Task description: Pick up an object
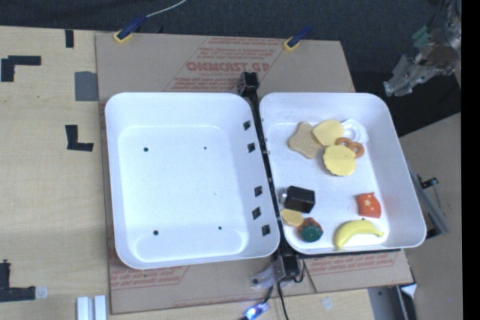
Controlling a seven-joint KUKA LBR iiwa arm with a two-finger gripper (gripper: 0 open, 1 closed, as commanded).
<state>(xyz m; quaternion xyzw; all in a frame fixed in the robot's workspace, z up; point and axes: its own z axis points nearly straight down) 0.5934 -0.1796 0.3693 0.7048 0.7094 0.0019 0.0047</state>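
The right bin (390,131) holds several small items. A tan bread-shaped piece (304,140) lies beside two yellow round pieces (328,133) (340,160) and an orange ring (349,147). A black block (299,199) sits near the divider. Along the front are a small yellow piece (292,217), a green and blue ball (310,231), a yellow banana (358,232) and a red piece (368,204). My gripper (399,82) hangs outside the bin, beyond its far right corner, well apart from every item and with nothing visibly in it.
The left bin (180,176) stands beside the right one, joined at a black hinge line (257,161). Both rest on a cardboard sheet (225,64) held by clamps. A white cable (180,0) runs across the dark floor at the back.
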